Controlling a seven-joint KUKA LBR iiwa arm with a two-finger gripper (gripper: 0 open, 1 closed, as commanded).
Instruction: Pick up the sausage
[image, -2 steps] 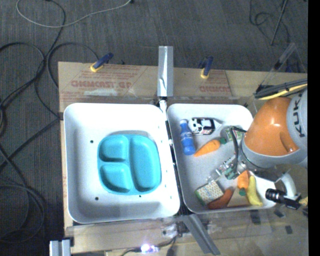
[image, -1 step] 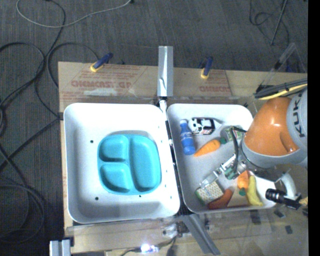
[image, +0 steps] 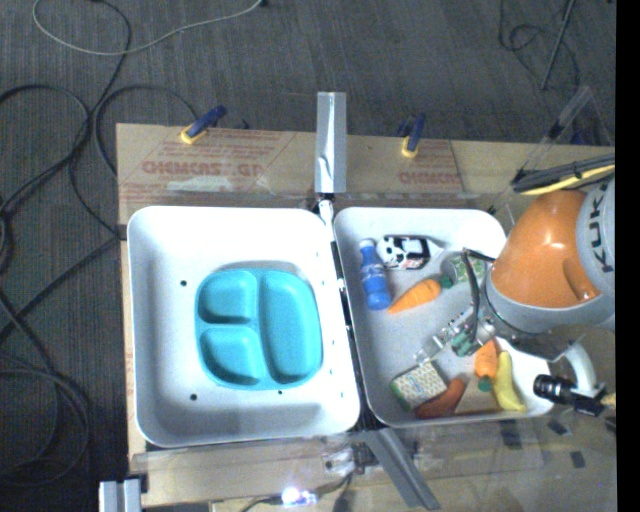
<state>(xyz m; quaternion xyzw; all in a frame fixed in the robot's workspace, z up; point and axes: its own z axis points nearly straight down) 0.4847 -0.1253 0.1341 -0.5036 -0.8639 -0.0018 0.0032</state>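
The sausage (image: 443, 399) is a reddish-brown link lying near the front wall of the right bin (image: 352, 300), between a tan checkered block (image: 418, 381) and a yellow banana (image: 508, 384). My gripper (image: 456, 337) hangs over the bin's right half, just behind the sausage and slightly to its right. The orange band of the arm (image: 540, 262) covers the bin's right side. Nothing shows in the gripper.
A blue bottle (image: 374, 281), a black-and-white cow toy (image: 405, 252) and a carrot (image: 416, 295) lie at the back of the right bin. A small orange piece (image: 485, 361) sits beside the banana. The left bin (image: 160, 260) holds a blue divided tray (image: 260, 326).
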